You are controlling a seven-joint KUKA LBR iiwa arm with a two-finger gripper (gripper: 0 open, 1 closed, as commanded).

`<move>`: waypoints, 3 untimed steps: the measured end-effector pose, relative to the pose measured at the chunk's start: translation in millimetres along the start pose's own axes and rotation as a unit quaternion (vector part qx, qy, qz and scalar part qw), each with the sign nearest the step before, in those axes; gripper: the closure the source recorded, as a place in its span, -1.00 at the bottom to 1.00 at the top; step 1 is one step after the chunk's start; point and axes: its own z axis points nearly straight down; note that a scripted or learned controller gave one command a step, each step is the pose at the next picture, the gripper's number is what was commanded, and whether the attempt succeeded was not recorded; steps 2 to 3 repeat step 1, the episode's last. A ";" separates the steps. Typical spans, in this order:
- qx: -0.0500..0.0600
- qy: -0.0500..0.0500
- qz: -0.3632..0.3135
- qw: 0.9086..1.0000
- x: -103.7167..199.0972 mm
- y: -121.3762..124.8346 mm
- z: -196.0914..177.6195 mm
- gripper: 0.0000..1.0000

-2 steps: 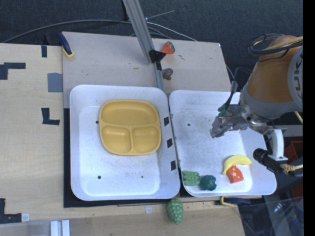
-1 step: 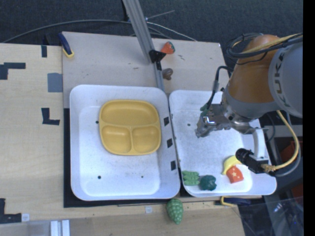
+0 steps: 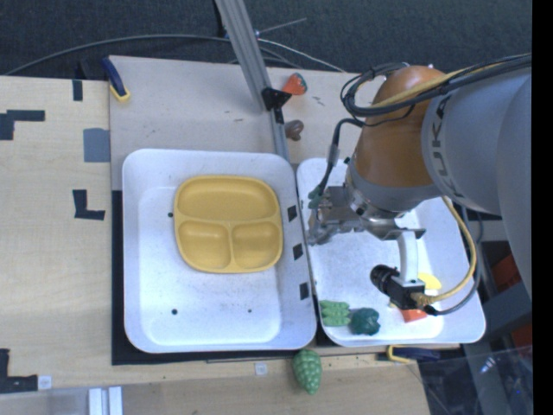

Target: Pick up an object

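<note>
Nearest the camera, a green knobbly toy [image 3: 307, 370] lies on the bench [image 3: 199, 102], just outside the bins. Candidate objects sit in the right bin [image 3: 462, 318] at its near edge: a light green piece [image 3: 334, 312], a dark green piece [image 3: 365, 321] touching it, and orange and yellow bits [image 3: 419, 296] further right. The tool [image 3: 324, 223] hangs over the bin's left part; its state cannot be determined. Judged status: nothing lifted; grasp outstanding. The left bin [image 3: 143, 258] carries a yellow divided tray [image 3: 229, 223].
</note>
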 end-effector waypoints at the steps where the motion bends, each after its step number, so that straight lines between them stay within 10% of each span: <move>1: 0.000 0.000 0.000 1.000 50.2 3.3 10.4 1.00; 3: 0.000 0.000 0.000 1.000 50.2 3.3 10.4 1.00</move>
